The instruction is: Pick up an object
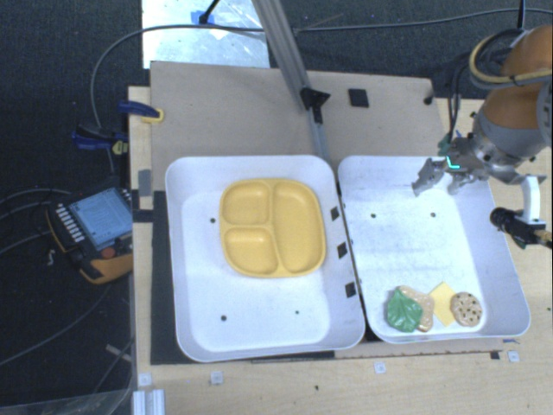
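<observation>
Camera view: two white bins side by side on the bench. Landmark is the right bin [406,232].

Gripper [439,178] hangs over the right bin's far part, near its far right corner, on the grey arm [510,124] with orange band coming in from the right. Its fingers [425,180] look spread apart with nothing between them, though they are small and a bit blurred here, so that is a probable read.

Objects sit in the right bin's near right corner, well apart from the gripper: green piece [400,311], tan piece [420,305] touching it and partly overlapping, yellow wedge [443,301] just beside that, round cookie [466,309] at the end of the row, next to the wedge. All four lie flat on the bin floor.

Left bin [199,318] is just beside the right bin, rims touching. Yellow tray [272,228] with three compartments lies flat in it, toward its far side.

Left of both bins, off the bench: handheld pendant [95,223] with cables.
</observation>
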